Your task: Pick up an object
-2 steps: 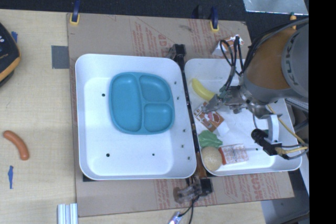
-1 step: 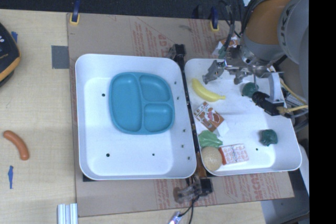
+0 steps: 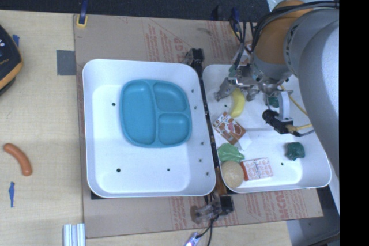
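We cannot tell our gripper's (image 3: 237, 91) opening; we should centre squarely over the yellow banana (image 3: 237, 103) before closing

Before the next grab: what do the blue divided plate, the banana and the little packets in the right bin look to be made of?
Blue divided plate: probably moulded plastic, matte, one even colour with soft rounded ridges.
Banana: likely a plastic toy, smooth and evenly yellow; too small to be sure.
Packets: seemingly thin printed foil or paper, flat, the upper one looking creased.
Right bin: smooth white plastic, apparently.
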You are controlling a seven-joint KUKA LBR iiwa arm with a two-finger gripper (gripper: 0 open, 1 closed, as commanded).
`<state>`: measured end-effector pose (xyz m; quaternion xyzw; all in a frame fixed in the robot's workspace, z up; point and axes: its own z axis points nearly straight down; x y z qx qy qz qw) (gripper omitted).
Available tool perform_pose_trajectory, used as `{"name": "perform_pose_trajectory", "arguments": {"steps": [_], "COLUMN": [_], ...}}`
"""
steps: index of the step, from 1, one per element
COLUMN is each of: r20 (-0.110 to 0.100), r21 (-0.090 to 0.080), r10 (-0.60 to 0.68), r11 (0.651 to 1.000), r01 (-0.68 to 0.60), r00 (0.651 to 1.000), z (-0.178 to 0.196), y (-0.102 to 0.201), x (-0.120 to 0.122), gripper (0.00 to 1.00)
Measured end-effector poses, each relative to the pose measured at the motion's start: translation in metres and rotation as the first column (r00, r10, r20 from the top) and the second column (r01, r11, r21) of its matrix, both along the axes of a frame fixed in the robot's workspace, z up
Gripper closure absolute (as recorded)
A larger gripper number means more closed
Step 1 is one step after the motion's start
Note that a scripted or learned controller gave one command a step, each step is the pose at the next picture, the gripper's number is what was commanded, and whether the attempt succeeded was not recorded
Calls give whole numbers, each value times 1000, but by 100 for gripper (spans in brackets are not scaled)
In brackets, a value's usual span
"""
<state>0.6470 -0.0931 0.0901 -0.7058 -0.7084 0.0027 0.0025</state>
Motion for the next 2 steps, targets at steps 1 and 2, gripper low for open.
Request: {"name": "perform_pose_trajectory", "arguments": {"steps": [1,2], "r20": [6,4], "r21": [0,-1], "r10": [-1,5], "r11": [1000,1000], "r01": [1,-5], "r00": [1000,1000], "z": [2,13], "y": [-32,-32], "x": [9,10], "gripper": [0,100]}}
